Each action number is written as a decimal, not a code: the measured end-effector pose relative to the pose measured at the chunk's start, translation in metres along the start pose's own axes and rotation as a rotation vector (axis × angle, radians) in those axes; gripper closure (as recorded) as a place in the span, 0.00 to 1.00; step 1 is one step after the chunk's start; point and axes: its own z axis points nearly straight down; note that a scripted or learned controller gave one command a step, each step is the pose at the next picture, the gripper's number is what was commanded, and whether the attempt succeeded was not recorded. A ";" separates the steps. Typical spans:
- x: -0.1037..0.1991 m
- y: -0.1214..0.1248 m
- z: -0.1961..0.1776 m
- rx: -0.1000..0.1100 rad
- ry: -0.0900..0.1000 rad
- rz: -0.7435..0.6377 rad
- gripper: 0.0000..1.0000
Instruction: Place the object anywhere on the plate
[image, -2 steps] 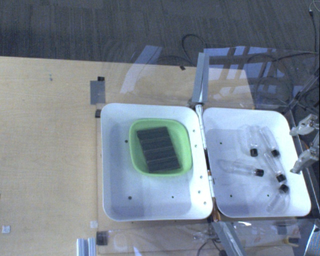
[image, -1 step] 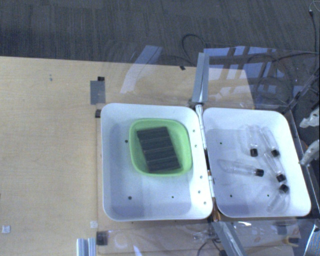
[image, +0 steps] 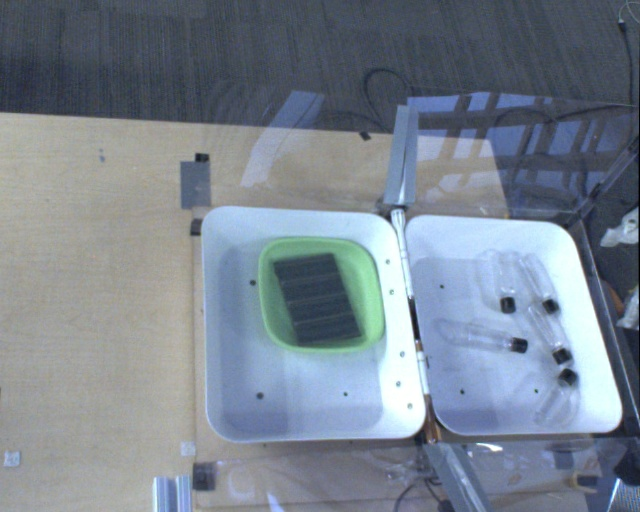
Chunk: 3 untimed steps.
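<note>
Tool grip: cannot tell. Clear tubes (image: 487, 340) are lying in the right bin (image: 440, 240), well apart from the green plate (image: 270, 300), which is carrying a dark ridged block (image: 317, 299). Probably picking one tube: grip mid-body, since it looks slippery.

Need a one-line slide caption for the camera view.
Green plate holding a dark ridged block in the left bin; clear black-capped tubes scattered in the right bin.

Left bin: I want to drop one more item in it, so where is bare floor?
The left bin has bare floor in front of the green plate and a strip along its left wall. The dark ridged block crowds the plate's middle.
</note>
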 end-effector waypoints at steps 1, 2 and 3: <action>-0.001 0.000 -0.059 0.001 -0.003 0.408 0.00; -0.001 0.000 -0.059 0.001 -0.002 0.497 0.00; 0.000 0.000 -0.034 0.001 0.002 0.556 0.00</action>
